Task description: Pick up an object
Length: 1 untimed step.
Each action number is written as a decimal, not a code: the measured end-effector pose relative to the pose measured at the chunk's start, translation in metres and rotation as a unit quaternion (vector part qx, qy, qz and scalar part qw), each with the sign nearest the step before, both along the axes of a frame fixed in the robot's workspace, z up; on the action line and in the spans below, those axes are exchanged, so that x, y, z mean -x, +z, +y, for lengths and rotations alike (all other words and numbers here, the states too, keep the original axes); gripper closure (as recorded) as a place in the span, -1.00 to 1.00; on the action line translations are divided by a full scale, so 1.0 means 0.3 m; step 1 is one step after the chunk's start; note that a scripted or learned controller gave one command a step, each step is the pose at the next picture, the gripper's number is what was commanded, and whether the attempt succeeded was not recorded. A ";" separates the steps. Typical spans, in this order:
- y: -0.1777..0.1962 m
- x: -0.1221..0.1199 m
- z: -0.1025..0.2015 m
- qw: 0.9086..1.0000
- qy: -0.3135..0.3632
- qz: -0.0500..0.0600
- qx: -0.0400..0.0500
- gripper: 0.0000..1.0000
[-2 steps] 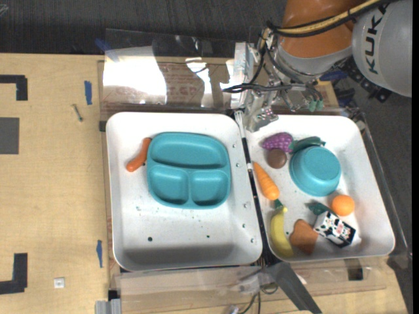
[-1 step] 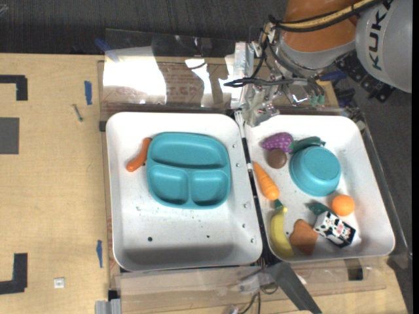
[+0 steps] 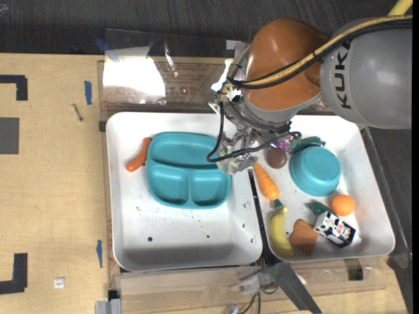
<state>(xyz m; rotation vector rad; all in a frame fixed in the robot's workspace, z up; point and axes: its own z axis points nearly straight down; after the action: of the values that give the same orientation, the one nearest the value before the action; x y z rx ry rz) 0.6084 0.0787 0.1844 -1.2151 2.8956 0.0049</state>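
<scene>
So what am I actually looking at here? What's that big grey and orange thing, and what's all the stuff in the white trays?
You are looking down at a slant from one fixed camera above a workbench. The big grey and orange shape is a robot arm reaching in from the right. Its gripper, the part meant to grab things, hangs over the inner edge where two shallow white bins meet. I can't tell from here whether it holds anything.

The left bin holds a teal divided tray with a small orange toy at its left side. The right bin holds a teal bowl, a carrot, a banana, an orange ball, a brown piece, a black-and-white box and a dark round item. The arm's job is simply to pick one up.
</scene>
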 end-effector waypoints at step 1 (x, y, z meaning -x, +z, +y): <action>-0.186 0.145 0.191 1.000 0.018 -0.001 -0.001 1.00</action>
<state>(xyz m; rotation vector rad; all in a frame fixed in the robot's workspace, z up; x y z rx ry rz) 0.5650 0.1359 0.1284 -1.2647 2.8712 0.0049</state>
